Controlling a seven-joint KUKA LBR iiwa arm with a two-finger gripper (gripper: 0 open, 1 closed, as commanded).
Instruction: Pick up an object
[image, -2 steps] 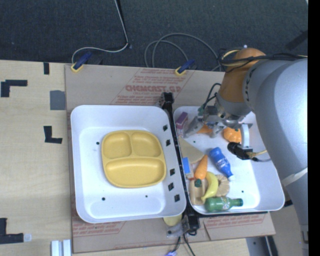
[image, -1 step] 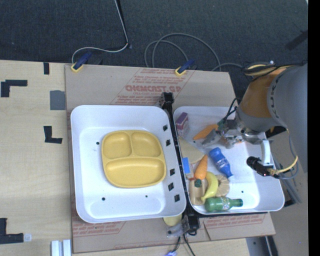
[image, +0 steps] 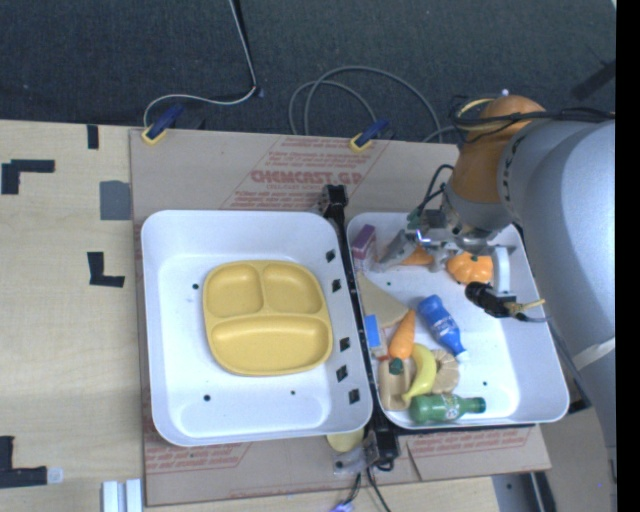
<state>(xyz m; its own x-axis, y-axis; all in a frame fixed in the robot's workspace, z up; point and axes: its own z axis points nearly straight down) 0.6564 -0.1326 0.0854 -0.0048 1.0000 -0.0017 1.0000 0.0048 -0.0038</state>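
Observation:
The right bin (image: 530, 385) holds several small things. A blue bottle (image: 438, 322) lies in its middle, with a carrot (image: 402, 335) to its left and a banana (image: 424, 370) below. Along the bin's near wall lies a green bottle (image: 445, 406). An orange rounded toy (image: 470, 268) sits at the far side, and a small purple piece (image: 362, 238) rests in the far left corner. My gripper (image: 412, 243) hangs low over the far part of this bin, just left of the orange toy, with a bit of orange showing under it.
In the left bin (image: 170, 300) rests a yellow divided plate (image: 267, 315). A small blue flat piece (image: 372, 332) and a pale wedge (image: 378, 295) lie by the right bin's left wall. The grey arm (image: 570, 220) covers the right bin's far right corner.

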